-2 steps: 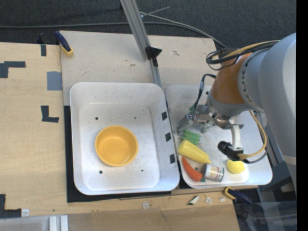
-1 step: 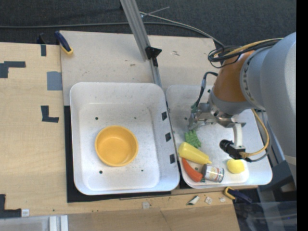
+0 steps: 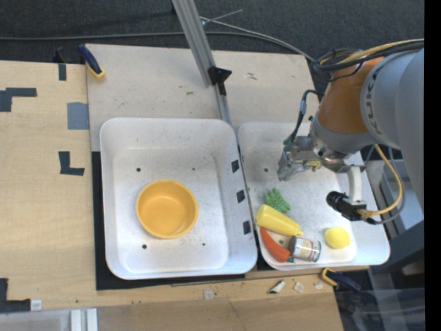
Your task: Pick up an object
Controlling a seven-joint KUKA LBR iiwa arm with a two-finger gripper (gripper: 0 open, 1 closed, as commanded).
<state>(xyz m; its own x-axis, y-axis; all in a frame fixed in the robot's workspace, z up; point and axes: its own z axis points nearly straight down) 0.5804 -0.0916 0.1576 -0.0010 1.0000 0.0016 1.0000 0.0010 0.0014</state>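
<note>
Approach mattered most at this point: the gripper [image 3: 288,165] hung over the upper middle of the right bin [image 3: 265,138], above bare floor, and whether its jaws were spread or pressed together could not be told from this slanted view. Nothing was seen between them. A good pick would probably mean coming down squarely over one item with clearance from its neighbours, which looked hard, since the objects were crowded along the bin's near edge. The green toy [image 3: 278,200] lay nearest the gripper, just below it. A yellow corn-like piece [image 3: 278,221] touched an orange carrot-like piece [image 3: 273,245] and a small can [image 3: 306,249] near the near edge. A yellow ball [image 3: 337,237] sat apart toward the near right corner, likely the easiest target. The left bin [image 3: 120,140] held a yellow bowl [image 3: 167,208], upright, toward its near left.
</note>
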